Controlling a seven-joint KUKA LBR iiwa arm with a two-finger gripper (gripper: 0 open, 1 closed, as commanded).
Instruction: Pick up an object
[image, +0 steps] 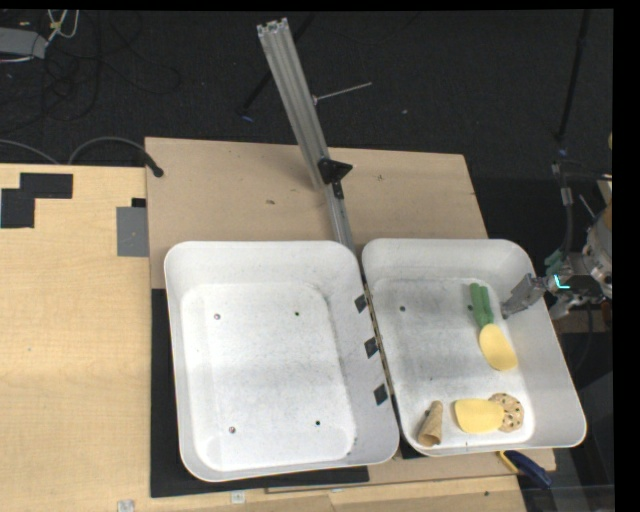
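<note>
Green stick (481, 303), yellow pieces, cookie, cone in right bin (455, 262); gripper (528, 292) at right rim, finger spacing unclear.

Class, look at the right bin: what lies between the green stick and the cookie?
In the camera view, a yellow lemon-shaped piece lies between the green stick above and the cookie below, touching the stick's lower end.

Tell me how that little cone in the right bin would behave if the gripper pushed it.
The cone lies on its side near the right bin's front rim, so it would probably roll in a curve rather than slide. It looks small, likely light. Its tapered sides may slip from a grip.
</note>
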